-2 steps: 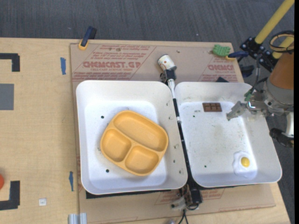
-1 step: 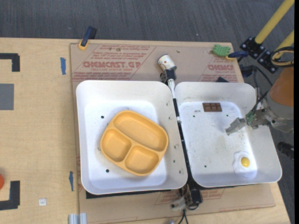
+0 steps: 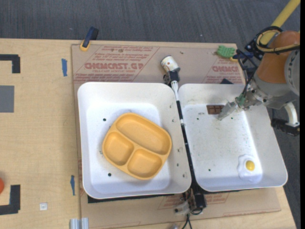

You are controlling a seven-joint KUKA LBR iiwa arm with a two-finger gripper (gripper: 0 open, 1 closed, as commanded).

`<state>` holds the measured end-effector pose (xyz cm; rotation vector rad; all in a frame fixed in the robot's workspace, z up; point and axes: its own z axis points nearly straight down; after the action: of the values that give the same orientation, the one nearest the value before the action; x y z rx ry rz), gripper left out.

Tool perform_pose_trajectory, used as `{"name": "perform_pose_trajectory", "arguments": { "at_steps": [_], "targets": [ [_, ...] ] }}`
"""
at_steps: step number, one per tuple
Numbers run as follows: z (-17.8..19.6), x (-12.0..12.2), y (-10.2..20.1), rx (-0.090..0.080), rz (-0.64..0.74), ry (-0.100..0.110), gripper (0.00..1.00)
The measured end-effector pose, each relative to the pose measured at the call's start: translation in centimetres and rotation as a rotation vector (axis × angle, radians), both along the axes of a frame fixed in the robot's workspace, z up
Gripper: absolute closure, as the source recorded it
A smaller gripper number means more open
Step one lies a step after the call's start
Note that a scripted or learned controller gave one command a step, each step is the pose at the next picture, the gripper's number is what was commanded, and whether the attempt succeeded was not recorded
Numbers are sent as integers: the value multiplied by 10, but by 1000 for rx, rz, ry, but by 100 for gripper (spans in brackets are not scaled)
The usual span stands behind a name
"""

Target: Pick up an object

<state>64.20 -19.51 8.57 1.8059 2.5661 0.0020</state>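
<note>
A toy fried egg, white with a yellow yolk, lies in the near right corner of the right bin. A small brown block rests near that bin's far wall. My gripper reaches in from the right, low over the far part of the right bin, its tip just right of the brown block. Nothing visible is held in it. A yellow divided plate with three compartments sits in the middle of the left bin.
The grey arm with its orange band hangs over the right bin's far right corner. A black divider bar runs between the bins. A green piece and a blue-and-yellow clamp lie on the board behind.
</note>
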Motion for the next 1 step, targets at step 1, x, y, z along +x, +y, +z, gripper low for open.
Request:
{"name": "perform_pose_trajectory", "arguments": {
  "at_steps": [1],
  "targets": [
    [0, -38, -4, 24, -165, 3, 0]
  ]
}}
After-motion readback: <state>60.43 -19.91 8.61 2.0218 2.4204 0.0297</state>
